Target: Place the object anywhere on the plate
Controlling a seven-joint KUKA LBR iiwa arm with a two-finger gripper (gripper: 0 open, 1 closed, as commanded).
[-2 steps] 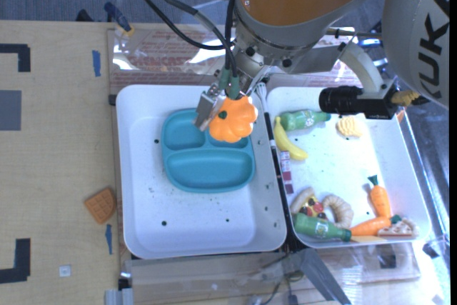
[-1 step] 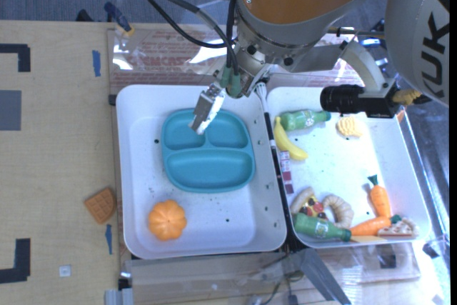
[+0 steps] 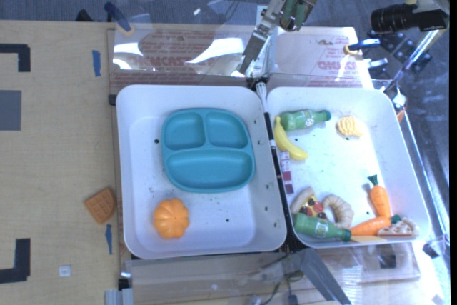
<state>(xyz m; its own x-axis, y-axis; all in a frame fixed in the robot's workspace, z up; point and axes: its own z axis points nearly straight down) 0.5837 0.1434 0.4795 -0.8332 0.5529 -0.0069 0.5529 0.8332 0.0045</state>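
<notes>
I see my gripper [image 3: 251, 62] just behind the seam where both bins meet. Forward and left of the fingers lies the divided plate [image 3: 208, 150], the toy pumpkin [image 3: 171, 218] before it. Forward-right: bottle [image 3: 304, 120], banana [image 3: 285, 142], carrots [image 3: 379, 199].

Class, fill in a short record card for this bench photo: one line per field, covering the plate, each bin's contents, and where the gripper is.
plate: blue plate, three compartments, nothing on it
left bin: plate, orange pumpkin in front of it
right bin: two green bottles, banana, two carrots, pizza slice, other toy foods
outside bins: waffle on the bench, left
gripper: above the bins' far edge
</notes>
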